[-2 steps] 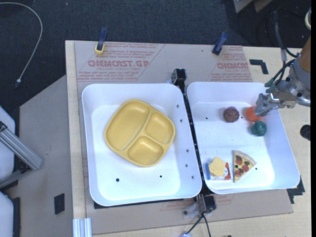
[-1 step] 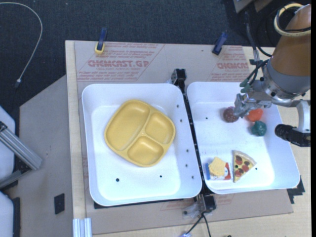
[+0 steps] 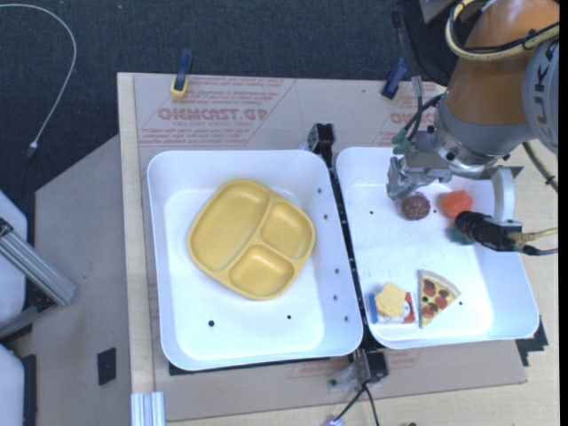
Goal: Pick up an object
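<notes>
A small brown round object [image 3: 414, 208] lies in the upper part of the right white bin [image 3: 497, 327], right of centre in the frame, with the hand [image 3: 406, 187] directly above it, touching or nearly so; how far the hand is open cannot be told. Also there: one orange-red object [image 3: 456, 202], one pizza slice [image 3: 435, 296], one yellow-topped toy [image 3: 391, 303]. The left white bin [image 3: 177, 327] holds one yellow divided plate [image 3: 251, 238]. Both bins sit on a brown board [image 3: 222, 109] on the worktop, over dark carpet [image 3: 266, 16].

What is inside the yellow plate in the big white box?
Nothing shows inside the yellow plate: its three compartments look bare. It lies in the left bin. The part of the bin floor right under the plate is covered, so I cannot see it.
</notes>
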Motion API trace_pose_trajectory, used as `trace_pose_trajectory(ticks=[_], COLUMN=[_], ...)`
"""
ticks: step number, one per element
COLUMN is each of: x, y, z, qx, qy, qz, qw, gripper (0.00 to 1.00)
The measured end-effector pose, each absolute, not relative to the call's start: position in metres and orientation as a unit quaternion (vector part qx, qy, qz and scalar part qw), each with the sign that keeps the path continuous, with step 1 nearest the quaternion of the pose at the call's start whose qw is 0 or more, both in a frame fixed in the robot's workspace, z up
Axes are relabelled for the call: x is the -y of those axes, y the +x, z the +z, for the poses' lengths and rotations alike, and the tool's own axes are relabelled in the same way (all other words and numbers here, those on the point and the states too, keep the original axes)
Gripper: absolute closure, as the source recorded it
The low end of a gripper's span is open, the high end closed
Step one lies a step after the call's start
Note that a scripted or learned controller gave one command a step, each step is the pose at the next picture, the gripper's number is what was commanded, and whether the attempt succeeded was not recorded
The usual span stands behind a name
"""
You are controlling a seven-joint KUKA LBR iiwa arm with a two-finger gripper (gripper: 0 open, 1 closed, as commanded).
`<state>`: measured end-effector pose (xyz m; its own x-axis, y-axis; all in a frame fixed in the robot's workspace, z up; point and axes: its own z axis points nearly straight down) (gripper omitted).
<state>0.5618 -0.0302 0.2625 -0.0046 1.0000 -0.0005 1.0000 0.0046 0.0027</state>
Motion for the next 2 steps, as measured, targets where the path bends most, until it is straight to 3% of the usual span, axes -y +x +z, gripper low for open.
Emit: trace_pose_trajectory(ticks=[2], x=[-0.077], y=[0.591], z=[0.255], qx=[-0.709], qy=[0.705], qz=[0.0012], qw=[0.000], gripper=[1.00])
